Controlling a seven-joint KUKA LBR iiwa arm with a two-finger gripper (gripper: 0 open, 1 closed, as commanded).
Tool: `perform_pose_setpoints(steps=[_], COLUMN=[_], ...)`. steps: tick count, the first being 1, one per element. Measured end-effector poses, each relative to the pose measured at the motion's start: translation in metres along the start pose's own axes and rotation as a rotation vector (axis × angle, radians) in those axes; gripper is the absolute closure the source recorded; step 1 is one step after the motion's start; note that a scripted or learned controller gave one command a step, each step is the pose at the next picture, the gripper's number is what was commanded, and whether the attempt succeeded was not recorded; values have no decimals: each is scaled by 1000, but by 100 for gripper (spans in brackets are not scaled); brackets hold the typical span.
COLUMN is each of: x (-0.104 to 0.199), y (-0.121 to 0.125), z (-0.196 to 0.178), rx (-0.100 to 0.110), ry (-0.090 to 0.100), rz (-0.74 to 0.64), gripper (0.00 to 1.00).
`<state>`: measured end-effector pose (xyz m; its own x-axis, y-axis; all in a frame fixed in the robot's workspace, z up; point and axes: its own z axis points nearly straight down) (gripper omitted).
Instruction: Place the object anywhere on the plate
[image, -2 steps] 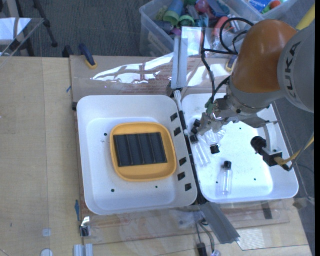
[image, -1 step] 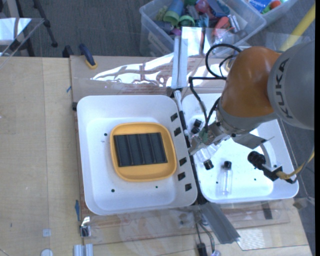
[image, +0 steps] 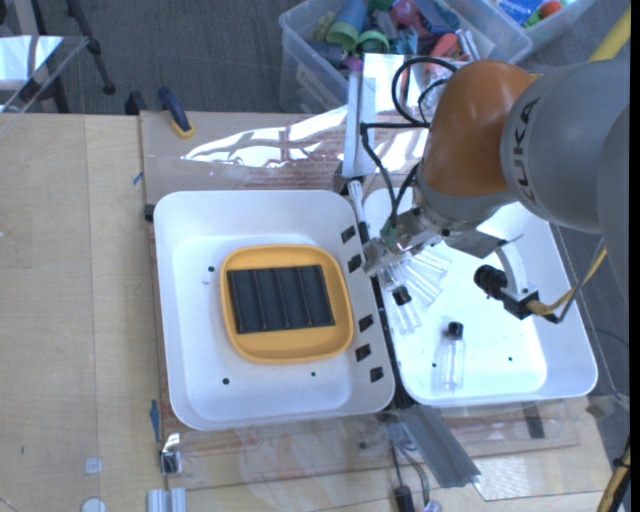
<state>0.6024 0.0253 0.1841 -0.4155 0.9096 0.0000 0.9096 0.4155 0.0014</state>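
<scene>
1. Your arm (image: 520, 130) reaches in from the right, wrist bent down over the right bin (image: 560, 370).
2. The yellow plate (image: 287, 300) sits in the left bin (image: 190, 330).
3. Clear vials (image: 450, 355) lie in the right bin.
4. Your gripper (image: 395, 250) hangs at that bin's left edge; whether it's apart or together, you can't tell.

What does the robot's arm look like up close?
The arm is thick, rounded and grey, with a big orange band above the wrist and dark letters on the grey shell. Thin black cables loop beside it. A yellow cable trails below. Its small tool looks pale and metallic.
</scene>
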Motion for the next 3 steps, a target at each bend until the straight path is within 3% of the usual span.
perform_pose_setpoints(steps=[1, 2, 3], x=[-32, 7, 66], y=[46, 9, -16], z=[-10, -33, 0], rx=[-2, 2, 0], ry=[-2, 1, 1], rz=[-139, -296, -500], gripper=[100, 100, 100])
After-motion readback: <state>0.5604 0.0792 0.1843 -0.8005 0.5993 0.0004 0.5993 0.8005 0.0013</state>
